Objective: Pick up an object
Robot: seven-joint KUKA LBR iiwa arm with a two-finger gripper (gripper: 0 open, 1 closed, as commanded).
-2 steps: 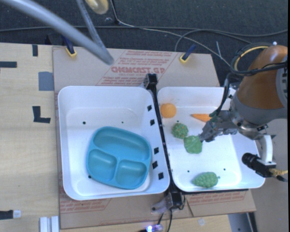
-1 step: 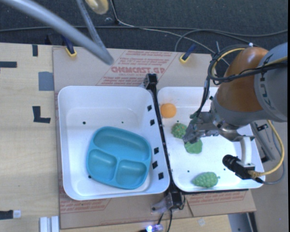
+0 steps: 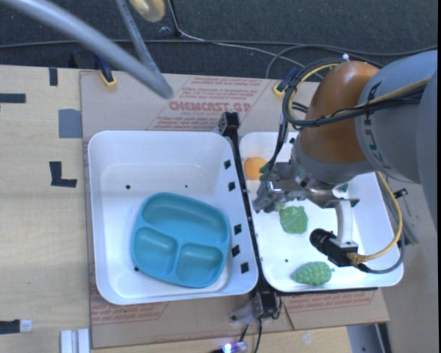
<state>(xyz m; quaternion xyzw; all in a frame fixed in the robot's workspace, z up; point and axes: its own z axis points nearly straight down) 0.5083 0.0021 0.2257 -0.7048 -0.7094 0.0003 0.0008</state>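
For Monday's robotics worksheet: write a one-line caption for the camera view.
Arm's gripper low in the right bin by green items; blue divided tray in the left bin.

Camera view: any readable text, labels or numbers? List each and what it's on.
"CHEMCAST GP": red print on the brown protective sheet behind the left bin; the last letters are soft, so this reading is tentative.
Smaller red lines above and below that print, repeated on the sheet: too blurred to read.
Red print on the sheet's front edge below the bins: too small to read.
No readable text elsewhere.
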